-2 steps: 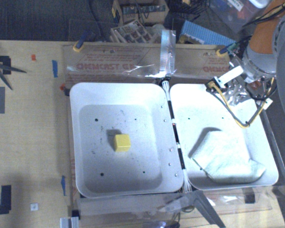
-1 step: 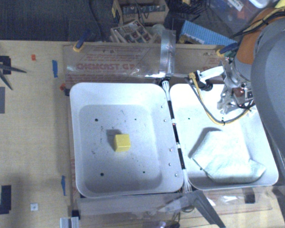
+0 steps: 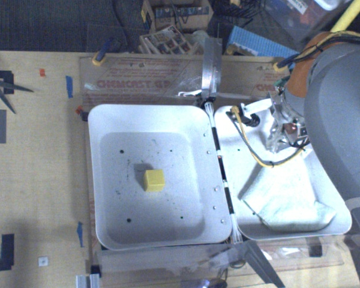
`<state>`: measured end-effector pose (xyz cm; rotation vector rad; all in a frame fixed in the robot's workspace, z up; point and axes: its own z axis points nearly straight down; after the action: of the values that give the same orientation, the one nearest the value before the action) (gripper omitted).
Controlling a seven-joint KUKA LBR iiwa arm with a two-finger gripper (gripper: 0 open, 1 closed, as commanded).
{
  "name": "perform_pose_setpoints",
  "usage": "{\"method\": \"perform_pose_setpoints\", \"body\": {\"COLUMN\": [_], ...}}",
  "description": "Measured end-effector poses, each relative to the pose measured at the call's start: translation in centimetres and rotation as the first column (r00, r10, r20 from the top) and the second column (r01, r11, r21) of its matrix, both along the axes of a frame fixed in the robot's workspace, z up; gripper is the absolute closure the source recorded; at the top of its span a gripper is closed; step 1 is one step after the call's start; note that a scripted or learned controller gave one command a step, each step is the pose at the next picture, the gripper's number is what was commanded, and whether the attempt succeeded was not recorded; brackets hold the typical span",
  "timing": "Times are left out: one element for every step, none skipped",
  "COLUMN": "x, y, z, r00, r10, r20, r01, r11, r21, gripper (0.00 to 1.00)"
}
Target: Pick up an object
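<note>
A small yellow block (image 3: 155, 180) sits alone near the middle of the left bin (image 3: 108, 125). Next to it is the right bin (image 3: 330, 194), with a white cloth (image 3: 285, 197) lying inside. The gripper (image 3: 280, 138) hangs over the back part of the right bin, far from the block. I cannot tell how its jaws stand.

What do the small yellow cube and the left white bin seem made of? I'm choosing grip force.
The small yellow cube looks like matte foam or soft plastic: dull faces, no glints. The left white bin looks like moulded plastic, smooth with rounded corners, scuffed by dark specks.
</note>
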<state>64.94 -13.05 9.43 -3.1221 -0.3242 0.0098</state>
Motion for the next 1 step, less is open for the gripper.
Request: {"method": "perform_pose_setpoints", "body": {"x": [-6.35], "y": [1.42], "z": [0.04], "r00": [1.0], "r10": [-0.009], "r20": [0.0], "r01": [0.009], "r11": [1.0], "r21": [0.001], "gripper": [1.0]}}
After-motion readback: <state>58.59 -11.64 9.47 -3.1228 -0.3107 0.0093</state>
